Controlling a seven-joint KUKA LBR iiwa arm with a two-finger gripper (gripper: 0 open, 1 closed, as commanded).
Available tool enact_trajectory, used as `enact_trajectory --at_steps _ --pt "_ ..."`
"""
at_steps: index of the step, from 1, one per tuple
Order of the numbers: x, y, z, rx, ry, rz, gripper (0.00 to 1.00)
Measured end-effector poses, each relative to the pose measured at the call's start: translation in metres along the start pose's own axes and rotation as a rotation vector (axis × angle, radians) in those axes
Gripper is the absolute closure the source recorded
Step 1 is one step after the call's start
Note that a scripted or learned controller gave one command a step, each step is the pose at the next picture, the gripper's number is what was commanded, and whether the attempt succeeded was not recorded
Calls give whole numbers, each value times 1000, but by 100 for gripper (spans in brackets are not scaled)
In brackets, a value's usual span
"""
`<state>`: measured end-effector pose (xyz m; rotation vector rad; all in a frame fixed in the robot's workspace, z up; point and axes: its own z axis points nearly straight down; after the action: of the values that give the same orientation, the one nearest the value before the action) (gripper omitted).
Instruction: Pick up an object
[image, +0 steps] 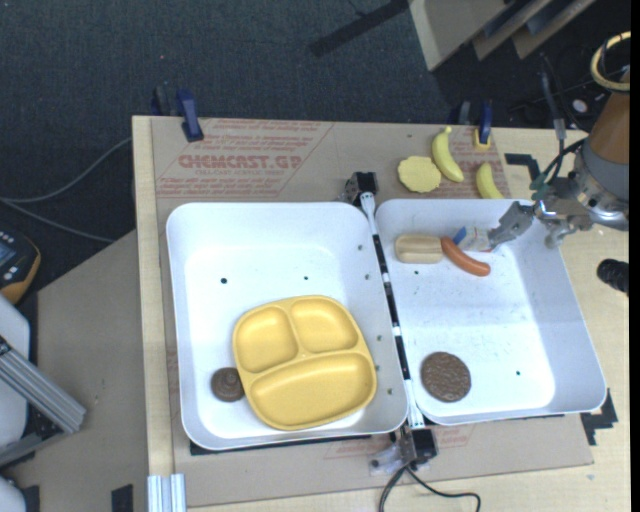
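Gripper (503, 228) hangs over the right bin's (560, 330) far edge, and how far its fingers are spread I cannot tell; nothing visibly held. Just left of it lie the sausage (466, 261) and the bun (418, 249), near each other. A patty (445, 376) sits near the front. Left bin (200, 300): yellow tray (303, 360), small brown cookie (228, 384) beside it. The board (240, 160) reads "CHEMCAST GP".

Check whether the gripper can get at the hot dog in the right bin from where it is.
Probably yes. The gripper sits just right of the hot dog, nothing lies between them, and the bun is on its far side.
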<state>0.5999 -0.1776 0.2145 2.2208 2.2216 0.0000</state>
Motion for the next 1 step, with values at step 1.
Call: enact_trajectory --at_steps 1 --pt "11 64 101 -24 -8 -1 0"
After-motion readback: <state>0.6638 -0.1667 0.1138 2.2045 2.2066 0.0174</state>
